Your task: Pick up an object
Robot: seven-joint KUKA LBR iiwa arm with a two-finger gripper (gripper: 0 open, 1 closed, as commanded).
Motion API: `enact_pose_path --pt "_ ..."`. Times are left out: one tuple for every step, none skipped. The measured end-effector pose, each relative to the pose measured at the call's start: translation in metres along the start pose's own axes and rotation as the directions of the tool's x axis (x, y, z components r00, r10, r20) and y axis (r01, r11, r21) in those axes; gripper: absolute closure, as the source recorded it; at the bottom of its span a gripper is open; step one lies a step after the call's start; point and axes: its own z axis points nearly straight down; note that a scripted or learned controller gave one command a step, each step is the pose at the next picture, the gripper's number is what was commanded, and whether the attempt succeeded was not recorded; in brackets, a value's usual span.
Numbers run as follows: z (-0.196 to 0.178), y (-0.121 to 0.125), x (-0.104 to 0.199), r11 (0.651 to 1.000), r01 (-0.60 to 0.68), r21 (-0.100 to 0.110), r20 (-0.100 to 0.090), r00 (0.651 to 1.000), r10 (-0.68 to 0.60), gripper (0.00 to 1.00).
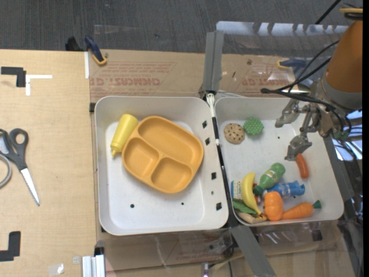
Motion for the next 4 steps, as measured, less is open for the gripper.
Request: enact_pose_path --pt "0.137 0.023 0.061 0.995 -0.100 -0.001 0.007 0.995 0.100 0.00" --pt "0.135 -0.008 -0.019 0.970 -0.245 -0.001 0.012 0.969 0.245 0.00" --pt "0.135 0.044 -0.038 0.965 -0.262 -0.002 0.011 0.965 0.262 0.00" --pt "0.135 -0.015 -0.042 0.980 -0.198 0.002 0.011 0.980 0.198 0.00"
